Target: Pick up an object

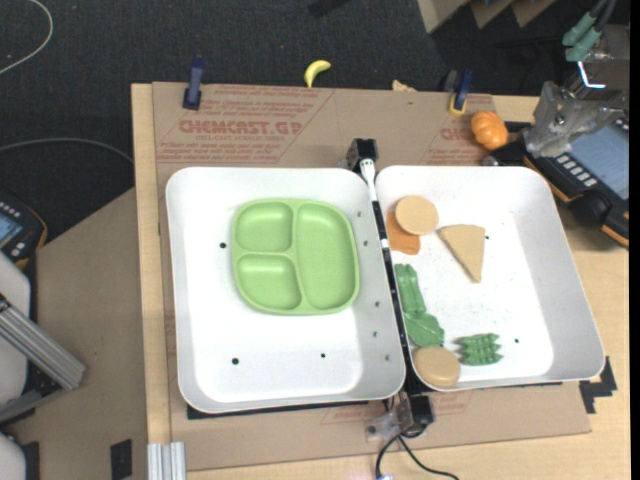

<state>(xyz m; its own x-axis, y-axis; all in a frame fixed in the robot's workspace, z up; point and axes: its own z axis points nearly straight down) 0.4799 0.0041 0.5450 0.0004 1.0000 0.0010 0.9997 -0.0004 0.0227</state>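
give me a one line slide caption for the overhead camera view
Green divided plate in the left bin; toy food pieces, including a tan wedge, in the right bin.

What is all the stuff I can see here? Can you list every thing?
bins: 2, white, side by side on the bench
divided plate: 1, light green, three compartments, middle of the left bin
round tan discs: 2, one at the right bin's top left, one at its bottom left
orange piece: 1, partly under the upper disc
tan wedge: 1, middle of the right bin
leafy green piece: 1, along the right bin's left wall
small green piece: 1, near the right bin's front edge
clamps: 2, blue, on the board's far edge
yellow banana-shaped thing: 1, beyond the board
orange ball-like thing: 1, top right
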